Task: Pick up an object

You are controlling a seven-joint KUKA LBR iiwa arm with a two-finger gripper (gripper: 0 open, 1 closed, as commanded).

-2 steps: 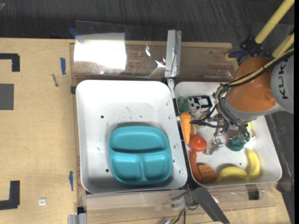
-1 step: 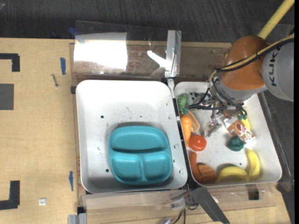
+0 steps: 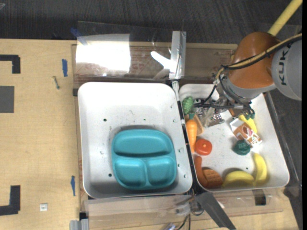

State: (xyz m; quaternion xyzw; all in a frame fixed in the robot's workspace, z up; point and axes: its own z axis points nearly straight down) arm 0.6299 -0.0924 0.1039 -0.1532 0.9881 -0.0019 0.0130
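A: Where is the gripper (image 3: pixel 213 113)?

B: Low in the right bin (image 3: pixel 278 162), toward its upper left part, under the orange band (image 3: pixel 254 61). Whether the fingers are apart or together I cannot tell; cables and metal parts blur them.

A: What lies nearest it?

B: The carrot (image 3: pixel 191 131), just beside the gripper, down and to the left in the view, against the bin's left wall. Its long axis runs up and down the view, nearly along that wall. Nothing shows between the fingers.

A: And further out?

B: A tomato (image 3: pixel 203 147) just below the carrot, a green piece (image 3: pixel 187 103) above it, a small box (image 3: pixel 245 132) to the right, and a banana (image 3: pixel 247 174) well apart near the bottom edge. The left bin (image 3: pixel 91 128) holds a teal tray (image 3: pixel 143 158).

A: So the move?

B: I'd judge a short shift toward the left wall, with the fingers set across the carrot's length.
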